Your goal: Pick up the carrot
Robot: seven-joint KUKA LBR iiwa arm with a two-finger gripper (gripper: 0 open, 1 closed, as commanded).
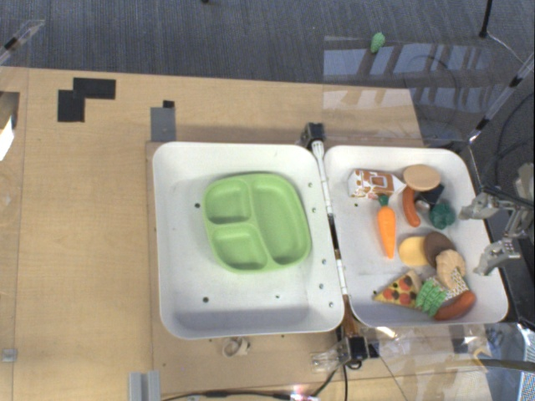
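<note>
We see two shallow white bins side by side on the wooden bench. The left bin [180, 224] holds a green divided plate [255, 221], lying flat near its middle. The right bin [355, 295] holds a scatter of toy food.

The carrot [387, 231] lies in the right bin, left of its centre, orange with a small green top pointing towards the far side. It lies free on the bin floor, apart from its neighbours. Just beyond its top stands a small milk carton [370, 183]. To its right we see a sausage [411, 208], a round bun [421, 176] and a dark green piece [442, 215]. Nearer to us lie a yellow lump [412, 250], a brown piece [436, 245], a pizza slice [400, 290] and a red piece [455, 307] by the front rim.

The gripper [495, 228] sits at the right edge of the right bin, well apart from the carrot. Its two fingers stand apart, with nothing between them.
</note>
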